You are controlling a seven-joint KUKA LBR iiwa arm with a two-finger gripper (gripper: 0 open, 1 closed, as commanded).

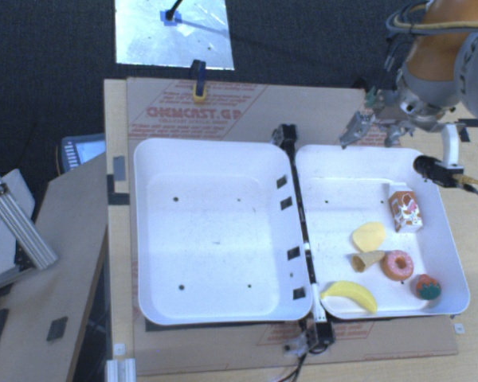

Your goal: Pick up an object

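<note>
Several toy foods lie in the right bin (334, 213): a red and white carton (404, 211), a yellow rounded piece (369, 235), a small tan piece (366, 260), a pink donut (397, 265), a red and green fruit (427, 287) and a banana (350, 296). My gripper (374, 134) hangs over the far rim of the right bin, well behind the foods. It is open, its two fingers spread apart with nothing between them.
The left bin (215, 229) sits beside the right one, joined by a black-clipped divider (296, 213). A black part of the arm (434, 169) juts over the right bin's far right corner. A yellow clamp (199, 82) stands behind the left bin.
</note>
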